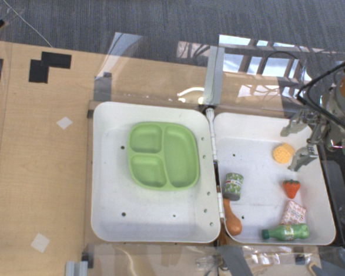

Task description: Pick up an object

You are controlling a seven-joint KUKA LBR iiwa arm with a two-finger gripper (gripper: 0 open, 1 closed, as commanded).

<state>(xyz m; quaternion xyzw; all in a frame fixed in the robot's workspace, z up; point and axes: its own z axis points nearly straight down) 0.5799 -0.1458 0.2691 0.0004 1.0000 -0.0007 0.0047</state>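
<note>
Nearest the camera, along the front wall of the right bin [330, 219]: a green bottle [285, 232] lying on its side, and an orange-brown carrot-shaped piece [231, 219] angled into the front-left corner against the divider. Just behind the bottle, a pink-and-white packet [294, 212], tilted, close to the bottle or touching it. Next back, a small red strawberry-like toy [291, 187] standing apart, and a small green-labelled can [233, 186] upright near the divider. Farther back, a yellow round piece [283, 153], free on all sides. Gripper [302, 140] is above the rear right of this bin, fingers spread, nothing between them; one fingertip shows just right of the yellow piece, the other farther back. Left bin [109, 159] holds a green divided plate [162, 155], not the likely target. Judgement: the yellow piece is the closest candidate. To do it well, shift toward the left so the fingers straddle it, then descend straight and close only once low enough. Risk: it looks low and rounded, so a high pinch may slip off; an off-centre descent would nudge it away.
</note>
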